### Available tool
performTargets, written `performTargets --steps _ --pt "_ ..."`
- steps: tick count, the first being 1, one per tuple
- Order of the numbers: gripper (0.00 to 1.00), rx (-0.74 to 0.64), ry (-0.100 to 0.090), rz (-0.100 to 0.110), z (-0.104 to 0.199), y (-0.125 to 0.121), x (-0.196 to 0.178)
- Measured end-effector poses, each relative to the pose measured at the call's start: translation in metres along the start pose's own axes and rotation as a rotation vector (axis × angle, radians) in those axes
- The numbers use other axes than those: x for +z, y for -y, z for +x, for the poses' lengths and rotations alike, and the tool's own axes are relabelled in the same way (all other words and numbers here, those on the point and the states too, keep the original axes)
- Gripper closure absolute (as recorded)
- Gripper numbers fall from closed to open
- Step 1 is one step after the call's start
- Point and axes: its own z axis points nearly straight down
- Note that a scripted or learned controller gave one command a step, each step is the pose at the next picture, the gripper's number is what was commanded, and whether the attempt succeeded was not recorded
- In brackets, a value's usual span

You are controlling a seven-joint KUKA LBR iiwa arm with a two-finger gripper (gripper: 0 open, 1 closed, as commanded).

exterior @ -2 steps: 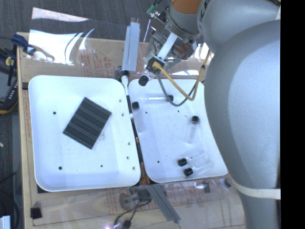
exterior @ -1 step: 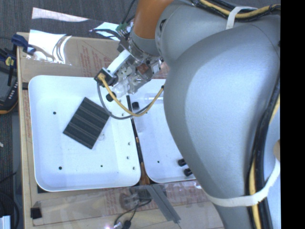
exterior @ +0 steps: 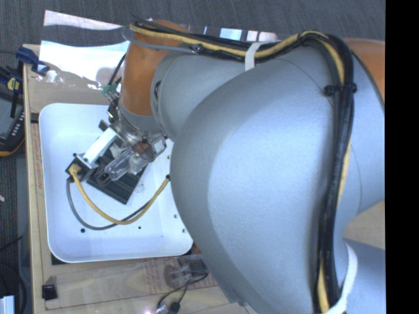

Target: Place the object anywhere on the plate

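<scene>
My gripper [exterior: 110, 170] hangs low over the middle of the left white bin [exterior: 62, 231], pointing down and to the left. Its black body and white side block sit just above the bin floor. The orange band [exterior: 139, 70] of the wrist rises behind it. The arm's big grey body [exterior: 275, 175] covers the right half of the view and hides whatever lies under it. Whether anything sits between the gripper's tips cannot be made out.
A yellow and black cable [exterior: 108, 220] loops from the gripper across the bin floor. The wooden bench [exterior: 111, 283] frames the bin, with a small cable clip [exterior: 183, 273] in front. A black and yellow device [exterior: 10, 126] lies off the left edge. Shiny sheeting [exterior: 75, 61] lies behind the bin.
</scene>
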Motion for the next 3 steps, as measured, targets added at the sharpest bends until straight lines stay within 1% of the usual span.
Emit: performTargets --steps 1,2,3 --pt "1.00 -0.025 -0.009 -0.002 0.045 -0.074 0.109" --pt "1.00 -0.262 -0.008 -0.002 0.063 -0.035 -0.009" --pt "1.00 -0.724 -0.004 -0.003 0.068 -0.046 -0.009"
